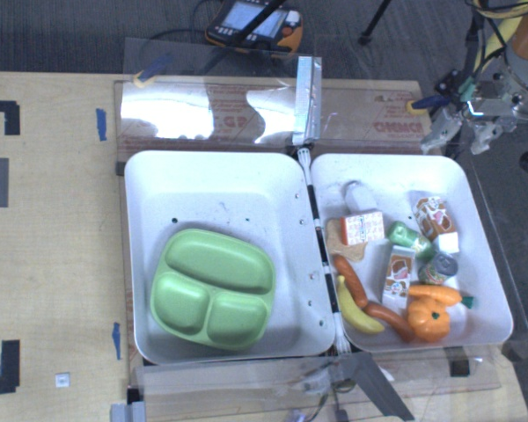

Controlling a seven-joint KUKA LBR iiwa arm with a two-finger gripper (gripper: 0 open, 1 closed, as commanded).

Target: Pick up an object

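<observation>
My gripper (462, 134) hangs beyond the far right corner of the right bin (484, 236), over the bench edge, open with nothing between its fingers. The right bin holds a pile of toy food: a banana (355, 308), a red sausage (352, 276), an orange fruit (429, 322), a carrot (436, 294), small cartons (364, 228) (399, 276) (434, 216), a can (441, 266) and a white bottle (359, 195). A green divided plate (213, 284) lies in the left bin (211, 183).
A divider (315, 236) separates the two bins. A clear panel (211, 112) stands behind the left bin. A handheld controller (251, 23) lies at the back, and cables (493, 7) hang near the arm at upper right.
</observation>
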